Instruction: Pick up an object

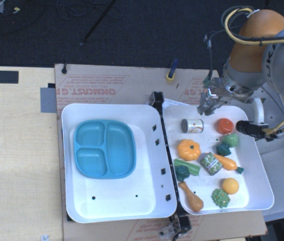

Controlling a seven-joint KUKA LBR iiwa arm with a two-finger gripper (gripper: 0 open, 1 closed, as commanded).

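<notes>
In the camera view, the task looks barely begun. The gripper hangs over the far edge of the right bin, just beyond the small tin can that lies on its side on the bin floor. Nothing shows between the gripper's tips, and every object appears to rest on the bin floor, so no pick has been made. Whether the gripper is spread or closed cannot be told at this size; the dark tips blur together.

Taking the can as the landmark: the red tomato sits to its right, and the orange pumpkin just nearer the camera. Farther toward the viewer lie a green vegetable piece, a checkered green block, a carrot and a drumstick-shaped piece. Farthest from the can, near the bin's near-right corner, are an orange fruit and a green knobbly piece. A dark green item lies below the tomato.

The left bin, well to the left of the can, holds a blue divided plate.

What is left is the whole grasp: descent onto one object, closing on it and lifting it off the floor. The can appears the closest candidate, though the choice cannot be known.
</notes>
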